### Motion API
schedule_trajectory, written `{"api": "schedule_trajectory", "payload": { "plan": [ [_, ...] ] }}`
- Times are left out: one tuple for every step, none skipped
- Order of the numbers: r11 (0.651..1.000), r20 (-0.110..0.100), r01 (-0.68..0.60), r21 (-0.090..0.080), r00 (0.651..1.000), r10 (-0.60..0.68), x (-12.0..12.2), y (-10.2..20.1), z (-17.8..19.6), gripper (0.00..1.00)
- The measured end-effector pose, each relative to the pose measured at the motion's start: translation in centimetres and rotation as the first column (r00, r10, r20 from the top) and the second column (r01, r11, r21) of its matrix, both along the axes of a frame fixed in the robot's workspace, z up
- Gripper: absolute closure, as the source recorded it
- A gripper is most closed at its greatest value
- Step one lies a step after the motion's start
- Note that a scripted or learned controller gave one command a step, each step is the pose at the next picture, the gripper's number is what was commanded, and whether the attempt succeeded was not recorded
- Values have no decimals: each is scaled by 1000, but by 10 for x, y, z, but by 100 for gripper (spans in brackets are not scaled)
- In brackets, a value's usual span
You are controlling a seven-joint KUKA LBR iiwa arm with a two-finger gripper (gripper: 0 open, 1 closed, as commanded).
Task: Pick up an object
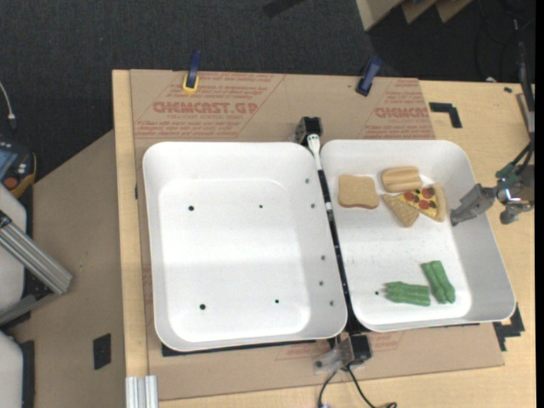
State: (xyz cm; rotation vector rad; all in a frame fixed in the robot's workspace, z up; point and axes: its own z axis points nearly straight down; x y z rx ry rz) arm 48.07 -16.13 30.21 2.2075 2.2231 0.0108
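Note:
The right bin [484, 253] holds a tan bread slice [357, 191], a bun-like brown piece [400, 178] and a pizza slice [416, 203] near its far side. Two green bean pods [408, 293] [439, 280] lie near its front. My gripper [486, 214] hovers over the right rim of this bin, just right of the pizza slice. Its fingers [467, 205] are spread open with nothing between them.
The left bin [170, 168] sits beside the right one, with a black divider strip [327, 219] between them. Both rest on a cardboard sheet [255, 100] held by blue clamps [192, 73] at the far edge.

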Motion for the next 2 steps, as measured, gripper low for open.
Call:
{"api": "schedule_trajectory", "payload": {
  "plan": [
    [1000, 0, 11, -5, 1000, -11, -1, -48, 76, 0],
    [1000, 4, -2, 0, 1000, 2, 0, 37, 174, 0]
  ]
}}
